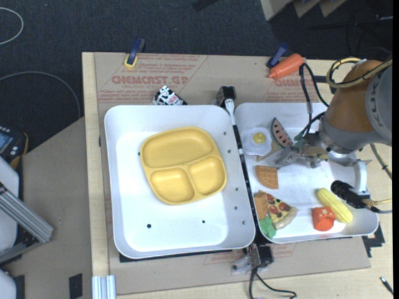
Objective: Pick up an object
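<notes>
Item: flat tan toast-shaped toy slice (268,177), right white plastic bin (299,226), just below the gripper (288,156) with parted fingers; you'd likely find it light, rigid, slick—take its edges.

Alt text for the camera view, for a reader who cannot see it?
A grey arm's gripper hangs low over the right white bin among toy foods: fried egg, watermelon slice, pizza slice, corn cob. The left white bin holds a yellow divided plate.
</notes>
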Robot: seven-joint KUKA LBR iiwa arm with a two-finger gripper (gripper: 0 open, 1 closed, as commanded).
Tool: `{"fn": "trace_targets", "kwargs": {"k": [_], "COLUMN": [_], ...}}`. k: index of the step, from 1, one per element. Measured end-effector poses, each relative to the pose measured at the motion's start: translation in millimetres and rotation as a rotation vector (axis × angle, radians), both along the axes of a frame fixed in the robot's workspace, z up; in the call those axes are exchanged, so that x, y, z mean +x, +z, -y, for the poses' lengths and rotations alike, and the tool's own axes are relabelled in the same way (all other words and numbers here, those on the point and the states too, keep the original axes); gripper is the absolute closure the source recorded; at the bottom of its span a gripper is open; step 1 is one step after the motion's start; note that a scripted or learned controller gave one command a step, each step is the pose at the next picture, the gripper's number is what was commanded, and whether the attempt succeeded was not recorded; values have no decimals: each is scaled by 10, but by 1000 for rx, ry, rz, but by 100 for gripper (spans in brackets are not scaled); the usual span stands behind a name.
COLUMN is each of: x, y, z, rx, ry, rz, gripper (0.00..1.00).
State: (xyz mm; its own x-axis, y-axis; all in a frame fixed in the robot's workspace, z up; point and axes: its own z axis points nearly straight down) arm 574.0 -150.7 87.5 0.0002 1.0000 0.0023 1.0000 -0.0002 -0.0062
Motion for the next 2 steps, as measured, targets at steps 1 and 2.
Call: {"fn": "trace_targets", "kwargs": {"k": [1,2], "x": [14,15], "y": [140,768], "z": [8,-34], "rx": [-2,-4], "ry": [-1,1], "rz": [7,13], "gripper": [100,100]}}
